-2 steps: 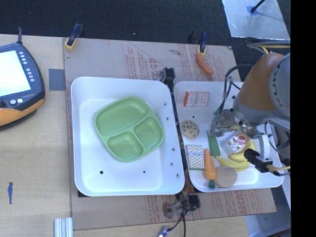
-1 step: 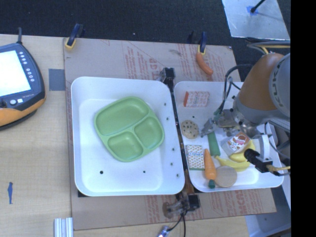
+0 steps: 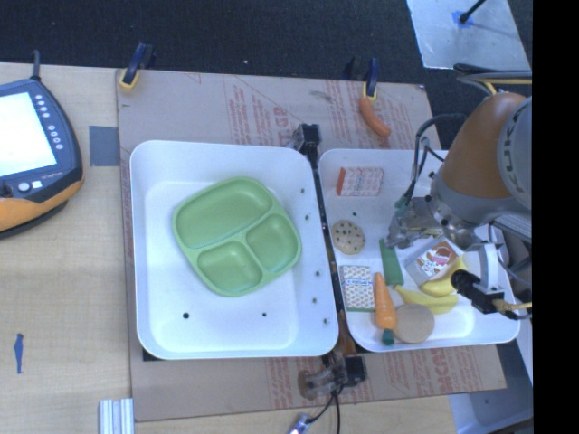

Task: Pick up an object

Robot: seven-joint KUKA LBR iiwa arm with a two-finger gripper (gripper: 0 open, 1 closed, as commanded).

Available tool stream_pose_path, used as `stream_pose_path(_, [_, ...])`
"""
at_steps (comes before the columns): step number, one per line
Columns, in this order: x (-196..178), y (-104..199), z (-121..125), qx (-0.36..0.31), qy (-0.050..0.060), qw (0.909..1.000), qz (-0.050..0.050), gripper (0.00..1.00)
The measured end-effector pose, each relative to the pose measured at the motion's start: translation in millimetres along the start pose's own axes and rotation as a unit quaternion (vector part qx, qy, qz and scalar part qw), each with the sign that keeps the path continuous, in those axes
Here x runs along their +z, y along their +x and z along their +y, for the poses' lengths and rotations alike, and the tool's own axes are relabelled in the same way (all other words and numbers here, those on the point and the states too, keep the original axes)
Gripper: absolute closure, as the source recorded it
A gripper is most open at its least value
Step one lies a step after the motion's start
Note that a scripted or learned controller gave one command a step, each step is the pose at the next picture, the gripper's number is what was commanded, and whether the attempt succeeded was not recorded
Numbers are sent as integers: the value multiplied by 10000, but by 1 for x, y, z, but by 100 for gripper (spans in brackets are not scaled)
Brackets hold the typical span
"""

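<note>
Jaws: state cannot be told; the gripper (image 3: 407,229) is low over the right bin (image 3: 412,163), its tip hidden in dark hardware.

The gripper sits mid-bin, with the arm's grey and orange wrist (image 3: 484,156) entering from the right. Candidate objects lie close around it. A green bar (image 3: 390,264) lies just near of the tip, with its long axis running near-far. A carrot (image 3: 384,303) lies nearer again on roughly the same axis, beside a patterned card (image 3: 356,288). A round cookie (image 3: 347,236) lies to the left of the tip. A banana (image 3: 432,295) and a small printed packet (image 3: 436,259) lie to the near right. Judged from position, the green bar is the closest target. The left bin (image 3: 154,242) holds a green divided plate (image 3: 237,235), well apart from the gripper.
</note>
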State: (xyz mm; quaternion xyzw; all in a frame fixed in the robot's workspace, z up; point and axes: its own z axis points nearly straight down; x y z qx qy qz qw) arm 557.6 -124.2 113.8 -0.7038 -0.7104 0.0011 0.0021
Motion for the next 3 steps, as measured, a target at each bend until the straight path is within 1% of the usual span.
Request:
stream_pose_path(1, [0, 0, 0, -1, 1, 10000, 0, 0])
stream_pose_path(2, [-10, -1, 0, -5, 3, 10000, 2, 100])
stream_pose_path(3, [-10, -1, 0, -6, 5, 10000, 2, 0])
